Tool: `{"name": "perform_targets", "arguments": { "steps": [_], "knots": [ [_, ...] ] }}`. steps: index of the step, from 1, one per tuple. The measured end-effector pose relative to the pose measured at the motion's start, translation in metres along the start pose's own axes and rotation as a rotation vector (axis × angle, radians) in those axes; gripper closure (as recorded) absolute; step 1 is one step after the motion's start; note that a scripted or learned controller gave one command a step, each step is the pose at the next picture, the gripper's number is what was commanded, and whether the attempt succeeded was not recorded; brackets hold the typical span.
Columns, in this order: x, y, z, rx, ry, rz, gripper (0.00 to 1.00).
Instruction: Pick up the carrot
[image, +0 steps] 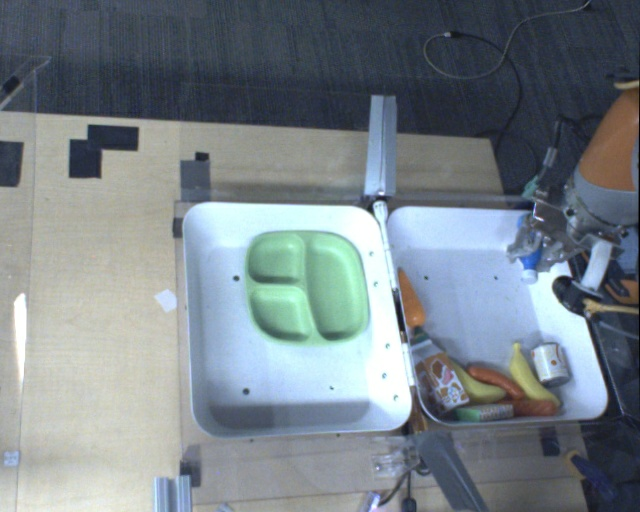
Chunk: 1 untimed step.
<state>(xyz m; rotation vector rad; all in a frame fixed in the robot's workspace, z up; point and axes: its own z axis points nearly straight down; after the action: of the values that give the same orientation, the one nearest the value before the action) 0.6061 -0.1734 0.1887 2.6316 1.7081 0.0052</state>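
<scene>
- I see the carrot (410, 302) lying against the left wall of the right bin (470, 240), just beside the divider between the two bins
- Its long axis runs roughly 12 to 6 o'clock, orange tip up, along that wall
- My gripper (560, 248) hangs at the bin's upper right corner; I cannot tell how it is set
- From the gripper the carrot lies toward 8 o'clock, well apart, across bare bin floor
- I judge the wall leaves little room on the carrot's left side
- Clutter near the banana (522, 372) sits at 6 o'clock, off my path
</scene>
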Motion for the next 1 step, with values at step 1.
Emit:
{"name": "perform_targets", "arguments": {
  "steps": [1],
  "knots": [
    [-0.033, -0.0369, 0.0201, 0.007, -0.001, 0.169, 1.0]
  ]
}}
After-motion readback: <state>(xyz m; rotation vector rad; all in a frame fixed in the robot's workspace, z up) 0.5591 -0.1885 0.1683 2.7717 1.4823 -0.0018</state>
